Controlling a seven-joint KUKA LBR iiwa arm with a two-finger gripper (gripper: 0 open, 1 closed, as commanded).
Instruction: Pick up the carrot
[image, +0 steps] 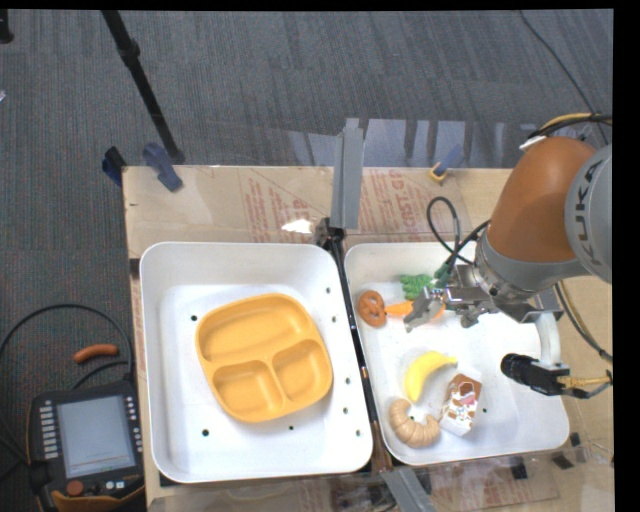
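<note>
Pinching the tapered orange carrot (402, 309), the metal jaws sit beside a round pretzel (372, 307).

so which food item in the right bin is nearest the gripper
The carrot, orange with a green top, right at the gripper. The banana, croissant and pretzel lie farther off.

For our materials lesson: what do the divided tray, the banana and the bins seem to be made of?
Divided tray: likely moulded plastic, matte yellow-orange, with smooth rounded compartments. Banana: probably toy plastic, with uniform yellow colour and a slight sheen. Bins: seemingly rigid white plastic, smooth, with rounded corners, though the material is not certain.
</note>
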